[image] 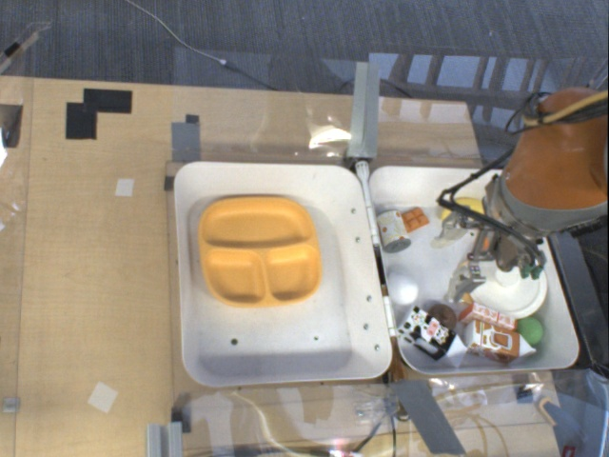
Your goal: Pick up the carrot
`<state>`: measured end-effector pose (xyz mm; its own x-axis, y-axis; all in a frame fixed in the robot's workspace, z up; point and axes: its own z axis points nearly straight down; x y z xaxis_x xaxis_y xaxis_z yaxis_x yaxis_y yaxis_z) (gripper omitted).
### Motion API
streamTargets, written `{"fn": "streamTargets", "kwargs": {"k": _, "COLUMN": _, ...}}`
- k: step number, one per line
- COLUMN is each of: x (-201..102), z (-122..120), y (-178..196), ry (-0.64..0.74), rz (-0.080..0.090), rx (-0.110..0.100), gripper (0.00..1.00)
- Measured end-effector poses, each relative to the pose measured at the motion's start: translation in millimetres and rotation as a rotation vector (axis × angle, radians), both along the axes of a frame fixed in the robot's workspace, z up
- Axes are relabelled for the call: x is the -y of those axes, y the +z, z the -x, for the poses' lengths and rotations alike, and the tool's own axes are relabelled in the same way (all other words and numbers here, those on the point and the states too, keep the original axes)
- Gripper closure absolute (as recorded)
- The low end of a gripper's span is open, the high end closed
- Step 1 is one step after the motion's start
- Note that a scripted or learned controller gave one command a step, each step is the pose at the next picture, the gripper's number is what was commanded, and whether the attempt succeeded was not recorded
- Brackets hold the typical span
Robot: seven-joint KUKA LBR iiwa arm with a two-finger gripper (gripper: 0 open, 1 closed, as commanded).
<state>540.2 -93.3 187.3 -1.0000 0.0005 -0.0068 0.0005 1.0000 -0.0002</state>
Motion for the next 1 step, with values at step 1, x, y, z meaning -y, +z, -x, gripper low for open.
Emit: {"fn": "streamTargets", "kwargs": {"k": 1, "x": 4.7, "z": 30.0, "y": 128.1, "ry": -0.383, "rz": -0.002, "rx": 0.009, "gripper": 0.0}}
